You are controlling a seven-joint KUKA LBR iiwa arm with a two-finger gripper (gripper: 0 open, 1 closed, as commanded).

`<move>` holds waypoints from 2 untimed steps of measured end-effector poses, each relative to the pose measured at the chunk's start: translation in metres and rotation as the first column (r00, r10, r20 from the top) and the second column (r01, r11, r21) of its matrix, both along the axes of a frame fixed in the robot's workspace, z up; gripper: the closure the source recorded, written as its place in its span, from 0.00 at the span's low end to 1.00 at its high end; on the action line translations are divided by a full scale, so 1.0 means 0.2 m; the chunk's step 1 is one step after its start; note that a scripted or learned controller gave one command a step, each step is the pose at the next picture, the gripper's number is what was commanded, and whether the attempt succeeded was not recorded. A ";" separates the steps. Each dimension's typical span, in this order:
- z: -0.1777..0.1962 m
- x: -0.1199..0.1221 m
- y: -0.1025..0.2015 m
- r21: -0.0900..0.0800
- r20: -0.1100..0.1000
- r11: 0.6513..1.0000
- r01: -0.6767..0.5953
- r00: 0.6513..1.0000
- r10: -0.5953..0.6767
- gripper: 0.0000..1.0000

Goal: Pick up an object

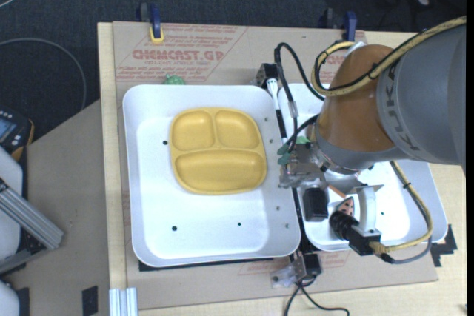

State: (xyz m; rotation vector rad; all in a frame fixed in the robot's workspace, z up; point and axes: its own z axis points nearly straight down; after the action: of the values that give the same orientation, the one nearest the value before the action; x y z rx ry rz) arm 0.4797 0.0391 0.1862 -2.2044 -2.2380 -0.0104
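From the overhead camera, the white bin (207,237) on the view's left is seen to hold a yellow divided plate (218,150) with three compartments. It is laid flat and face up in the far half of that bin, with bare white floor left all around it and a few small dark dots scattered on that floor. The second white bin (406,212) is set just beside it on the right, and much of it is covered by the grey arm (429,96) and its orange band (359,103), reached in from the right. The gripper (300,172) is brought low at the seam between the two bins, over the near-left part of the right-hand bin. It is near the plate's right edge but apart from it, with the bin wall between them. Whether the gripper is spread or pressed together cannot be told, since it is hidden under the wrist. Nothing can be seen held. On the brown printed board (185,52) a small green thing (174,79) is spotted just beyond the left bin's far rim, and two blue clamps (155,20) are fixed at the board's far edge.
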 end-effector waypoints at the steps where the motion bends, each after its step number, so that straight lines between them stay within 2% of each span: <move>1: 0.72 0.01 0.14 -0.001 0.012 1.000 0.008 1.000 -0.008 1.00; 2: 1.11 0.00 0.30 -0.001 0.006 1.000 0.010 1.000 -0.010 1.00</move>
State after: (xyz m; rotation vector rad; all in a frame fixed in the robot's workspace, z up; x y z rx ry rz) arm 0.4802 0.0996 0.4085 -2.2189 -2.2314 -0.0161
